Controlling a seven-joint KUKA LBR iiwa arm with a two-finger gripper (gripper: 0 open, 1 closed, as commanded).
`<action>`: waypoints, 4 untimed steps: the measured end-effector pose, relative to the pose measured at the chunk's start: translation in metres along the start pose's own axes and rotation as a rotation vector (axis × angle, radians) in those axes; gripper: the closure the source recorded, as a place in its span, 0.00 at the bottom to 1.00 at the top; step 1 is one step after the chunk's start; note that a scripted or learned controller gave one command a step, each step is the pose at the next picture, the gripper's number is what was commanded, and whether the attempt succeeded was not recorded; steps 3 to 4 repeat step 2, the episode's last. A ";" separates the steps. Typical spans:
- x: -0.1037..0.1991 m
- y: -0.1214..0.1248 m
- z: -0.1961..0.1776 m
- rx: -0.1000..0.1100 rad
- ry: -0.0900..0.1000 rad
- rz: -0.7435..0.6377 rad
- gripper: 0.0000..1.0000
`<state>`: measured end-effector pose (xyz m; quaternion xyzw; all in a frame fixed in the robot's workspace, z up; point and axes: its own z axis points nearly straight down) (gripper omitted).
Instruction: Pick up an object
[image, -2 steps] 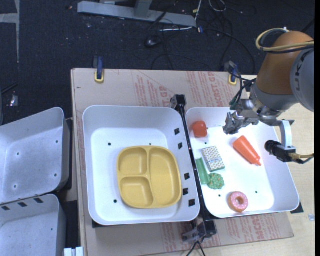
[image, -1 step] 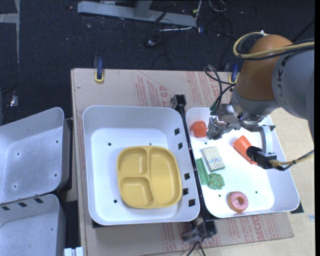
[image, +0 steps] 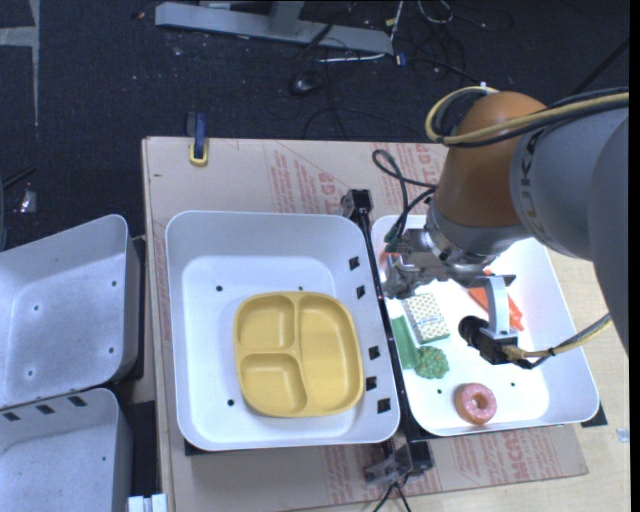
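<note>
Two shallow white plastic bins side by side on the counter (image: 260, 165). Left bin (image: 190, 330): yellow three-compartment plastic tray (image: 298, 352) near its centre. Right bin (image: 560, 390): pink ring doughnut toy (image: 475, 403) at the front, green broccoli toy (image: 432, 361) behind and left of it, checked packet (image: 427, 316) behind the broccoli, orange carrot toy (image: 512, 308) to the right. Grey arm (image: 560, 170) overhangs the right bin's rear.

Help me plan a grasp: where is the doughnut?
The doughnut lies near the front edge of the right bin, just right of the broccoli.
</note>
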<state>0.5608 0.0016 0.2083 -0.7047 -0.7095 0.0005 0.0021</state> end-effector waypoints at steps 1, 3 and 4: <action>0.049 -0.023 -0.017 -0.002 0.000 -0.002 1.00; 0.089 -0.046 -0.024 -0.001 -0.001 -0.001 1.00; 0.089 -0.046 -0.024 -0.001 -0.001 -0.001 1.00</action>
